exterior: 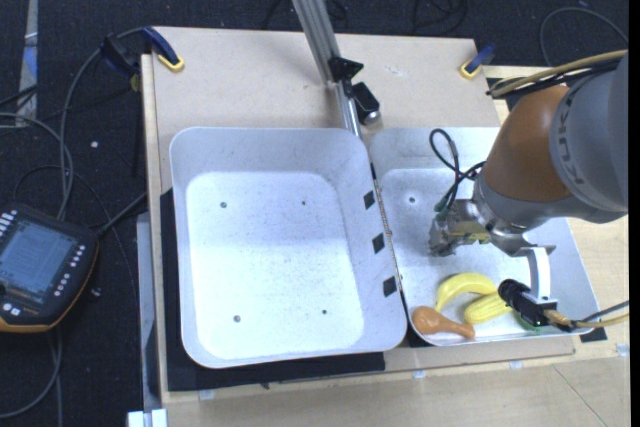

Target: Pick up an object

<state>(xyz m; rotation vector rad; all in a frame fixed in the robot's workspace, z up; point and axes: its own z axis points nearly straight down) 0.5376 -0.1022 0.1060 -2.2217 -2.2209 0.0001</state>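
Camera view gives you a yellow banana [468, 293] just below the gripper [445, 237] (grip state I cannot tell): probably light, smooth plastic, so pinch its middle.

on my feed the arm [590, 150] comes in at the right edge of the frame as a fat, rounded grey cylinder with a smooth matte shell. below it, toward the middle right, sits a broad orange band [525, 150], glossy and domed. under that is a grey wrist ring. a thin black cable [447, 160] loops off the wrist toward the upper left. the gripper [445, 237] is a small dark metal block with yellowish bits on it.
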